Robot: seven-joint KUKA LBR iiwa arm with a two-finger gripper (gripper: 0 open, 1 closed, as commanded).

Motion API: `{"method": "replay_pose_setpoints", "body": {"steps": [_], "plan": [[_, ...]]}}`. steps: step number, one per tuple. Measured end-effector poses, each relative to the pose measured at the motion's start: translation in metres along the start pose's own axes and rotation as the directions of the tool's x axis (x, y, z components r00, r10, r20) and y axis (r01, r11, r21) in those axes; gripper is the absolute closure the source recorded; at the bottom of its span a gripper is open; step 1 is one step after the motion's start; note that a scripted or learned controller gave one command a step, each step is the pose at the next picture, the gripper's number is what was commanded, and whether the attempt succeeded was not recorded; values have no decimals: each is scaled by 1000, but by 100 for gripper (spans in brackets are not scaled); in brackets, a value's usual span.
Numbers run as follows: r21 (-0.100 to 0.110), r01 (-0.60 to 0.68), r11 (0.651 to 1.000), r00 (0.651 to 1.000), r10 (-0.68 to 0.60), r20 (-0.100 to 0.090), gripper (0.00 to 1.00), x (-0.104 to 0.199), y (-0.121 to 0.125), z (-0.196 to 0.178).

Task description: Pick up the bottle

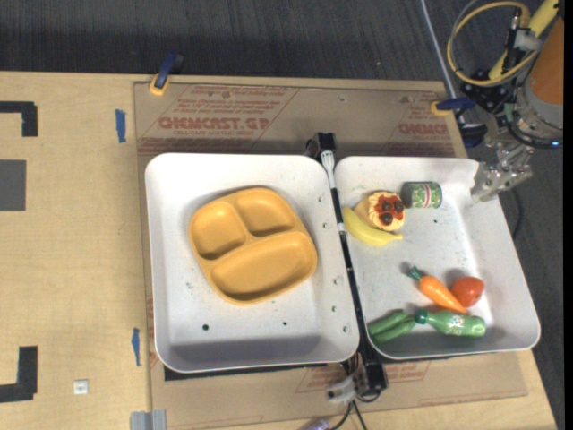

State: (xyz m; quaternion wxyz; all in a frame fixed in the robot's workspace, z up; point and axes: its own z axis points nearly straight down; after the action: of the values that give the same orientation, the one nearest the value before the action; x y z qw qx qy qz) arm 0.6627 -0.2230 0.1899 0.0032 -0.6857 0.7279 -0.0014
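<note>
So, two white bins are parked side by side on the tabletop [72, 240], on top of a cardboard sheet [269, 115] that looks taped and clamped down, presumably so nothing slides when the arm pokes around.

The left bin [170, 267] is taken up by a yellow divided plate [253, 243] sitting roughly in the middle, tilted a bit relative to the bin walls.

All the small stuff is kept in the right bin [510, 267]. Up top, a banana [365, 231] is tucked against a little round pastry thing with red bits [385, 209], and a green can [421, 194] is lying on its side just beside that. Lower down, a carrot [434, 289] is touching a red tomato-ish piece [467, 288].

The bottle [455, 324] is green with a pale label, lying flat near the bin's front edge, end to end with another green veggie-looking item [392, 324]. Since it's on its side, a grab across its body is probably what's called for.

The gripper [495, 181] is hung over the far right corner of the right bin, well apart from the bottle, so the pick can't be called started yet. Whether the jaws are apart or together can't be made out from this angle, tbh. The carrot and tomato sit between the two, so they could get bumped.
</note>
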Motion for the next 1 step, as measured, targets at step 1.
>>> {"method": "replay_pose_setpoints", "body": {"steps": [1], "plan": [[6, -5, 1000, 1000, 5, 4, 100, -1, -1, -11]]}}
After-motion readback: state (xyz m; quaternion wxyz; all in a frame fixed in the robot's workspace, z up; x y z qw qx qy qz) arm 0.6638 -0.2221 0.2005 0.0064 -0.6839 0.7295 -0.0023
